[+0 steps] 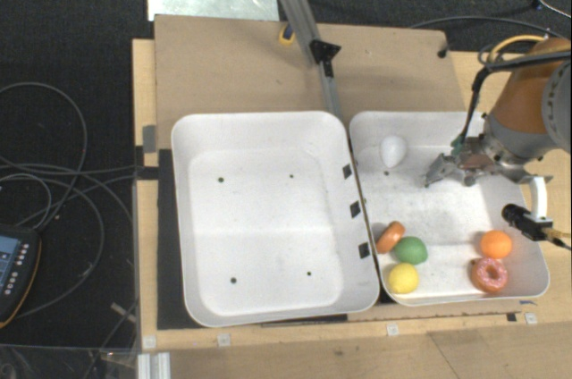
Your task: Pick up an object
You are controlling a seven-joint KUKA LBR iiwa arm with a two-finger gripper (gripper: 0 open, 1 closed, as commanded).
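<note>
No readable text here: nothing legible on the two white bins (268,129), the bench (223,64), or the lit handheld screen (12,261) off its left edge.

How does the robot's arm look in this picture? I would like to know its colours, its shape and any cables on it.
The arm is grey and rounded, with a broad orange band above the wrist. Yellow and black cables loop over its top. At its end sits a small gripper of dark grey metal, with thin jaws and a spot of green and red at its base.
</note>
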